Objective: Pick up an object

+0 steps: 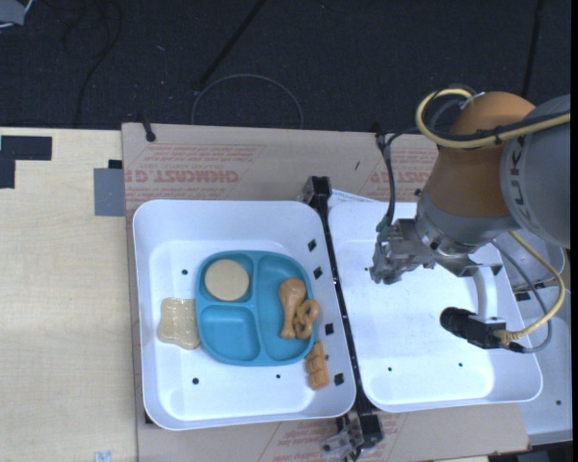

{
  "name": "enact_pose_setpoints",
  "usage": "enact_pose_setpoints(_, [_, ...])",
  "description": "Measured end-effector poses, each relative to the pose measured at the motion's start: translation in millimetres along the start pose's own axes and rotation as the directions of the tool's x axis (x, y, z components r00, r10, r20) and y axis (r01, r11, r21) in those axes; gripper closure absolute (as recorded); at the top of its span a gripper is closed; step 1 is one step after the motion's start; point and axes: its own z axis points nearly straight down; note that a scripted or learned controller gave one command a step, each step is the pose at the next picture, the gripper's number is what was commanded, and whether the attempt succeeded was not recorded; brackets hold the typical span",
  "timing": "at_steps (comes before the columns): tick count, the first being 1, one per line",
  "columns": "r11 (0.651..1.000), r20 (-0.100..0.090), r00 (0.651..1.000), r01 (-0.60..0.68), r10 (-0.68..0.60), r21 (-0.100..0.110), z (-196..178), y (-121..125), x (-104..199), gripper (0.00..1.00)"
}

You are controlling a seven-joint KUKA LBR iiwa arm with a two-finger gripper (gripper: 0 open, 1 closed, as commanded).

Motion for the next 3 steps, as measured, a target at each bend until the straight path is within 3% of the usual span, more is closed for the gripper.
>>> enact_pose_setpoints(3, [1.000, 0.001, 1.000, 0.001, -0.001, -0.001, -12, 1, 151, 1.00])
